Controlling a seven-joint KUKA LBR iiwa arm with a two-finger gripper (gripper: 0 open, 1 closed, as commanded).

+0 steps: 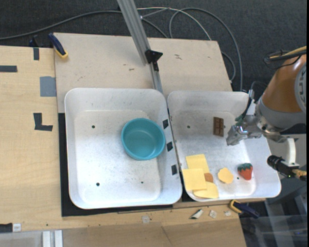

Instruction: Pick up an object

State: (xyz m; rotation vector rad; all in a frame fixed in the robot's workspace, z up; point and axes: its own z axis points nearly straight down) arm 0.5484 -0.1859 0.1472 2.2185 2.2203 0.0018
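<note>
My gripper (234, 136) hangs over the right bin (195, 104), near its right side, just right of a small brown block (218, 126). Nothing shows between its fingers. Nearer the front of that bin lie yellow foam pieces (198, 176), a small orange-yellow round piece (225, 176) and a red strawberry-like toy (245, 171). A teal bowl (142, 138) sits upright in the left bin (80, 107), toward its right side.
A slanted metal pole (136, 24) rises behind the bins, clamped near the divider. Cables loop across the dark floor at the back. A blue-and-yellow clamp (58, 46) rests on the board's far left corner.
</note>
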